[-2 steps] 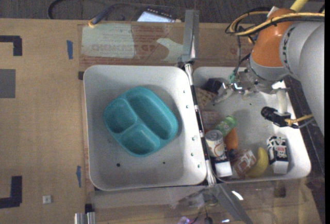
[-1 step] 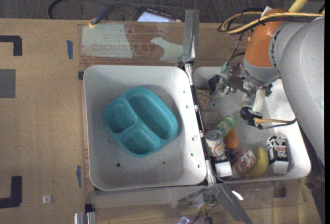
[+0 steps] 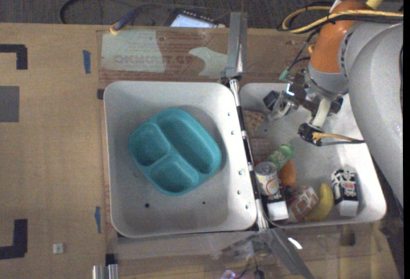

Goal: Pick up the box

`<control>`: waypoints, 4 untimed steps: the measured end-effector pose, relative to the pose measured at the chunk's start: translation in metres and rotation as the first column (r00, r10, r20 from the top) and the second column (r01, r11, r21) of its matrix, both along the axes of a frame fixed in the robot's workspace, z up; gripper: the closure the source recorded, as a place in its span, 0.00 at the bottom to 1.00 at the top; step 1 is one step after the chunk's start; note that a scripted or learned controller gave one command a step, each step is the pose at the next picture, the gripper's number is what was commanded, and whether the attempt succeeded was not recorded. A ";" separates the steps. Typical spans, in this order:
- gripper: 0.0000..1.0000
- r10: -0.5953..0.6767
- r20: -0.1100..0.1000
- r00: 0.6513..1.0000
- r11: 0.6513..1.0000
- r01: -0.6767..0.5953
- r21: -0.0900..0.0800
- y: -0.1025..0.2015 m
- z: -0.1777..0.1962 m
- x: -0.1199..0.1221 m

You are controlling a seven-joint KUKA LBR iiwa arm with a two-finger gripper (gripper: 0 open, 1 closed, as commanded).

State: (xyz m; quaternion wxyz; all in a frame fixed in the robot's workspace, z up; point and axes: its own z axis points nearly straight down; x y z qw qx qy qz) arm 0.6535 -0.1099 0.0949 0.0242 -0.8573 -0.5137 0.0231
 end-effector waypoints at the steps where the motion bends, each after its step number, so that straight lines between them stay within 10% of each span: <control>1: 0.00 0.131 0.067 0.989 0.991 -0.130 -0.017 0.015 -0.009 -0.045; 2: 0.00 0.390 0.067 0.918 0.921 -0.389 -0.020 -0.014 0.078 -0.076; 3: 0.00 0.366 0.070 0.928 0.931 -0.366 -0.020 0.018 -0.008 -0.059; 4: 0.00 0.196 0.060 0.979 0.981 -0.195 -0.015 0.000 -0.010 -0.014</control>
